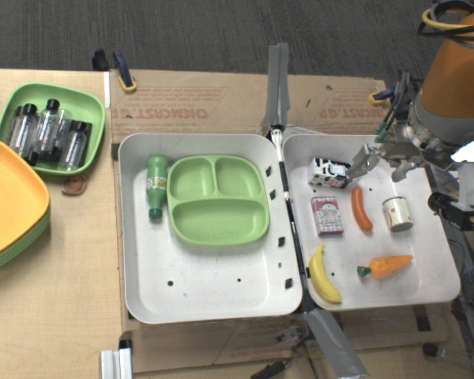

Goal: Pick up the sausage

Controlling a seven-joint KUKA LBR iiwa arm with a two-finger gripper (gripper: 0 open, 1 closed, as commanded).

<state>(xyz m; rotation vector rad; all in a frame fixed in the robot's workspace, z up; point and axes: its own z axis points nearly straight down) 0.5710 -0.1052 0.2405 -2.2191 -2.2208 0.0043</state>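
Inside the right bin (438, 287), the sausage (362, 209) lies between a small box (327, 215) and a can (396, 213). Above its upper end the gripper (381, 161) hovers, jaws released and empty. Best to descend straddling its narrow width, clear of both neighbours.

Orange-red sausage (362, 210), yellow banana (325, 277), orange carrot (389, 266), green divided plate (217, 198), green bottle (156, 185), white bins (134, 235)

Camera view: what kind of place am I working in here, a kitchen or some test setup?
Most likely a lab test bench, not a kitchen. Two white bins sit side by side on cardboard held by clamps, toy-like food such as the sausage and banana lies in the right one, and the floor is grey carpet.
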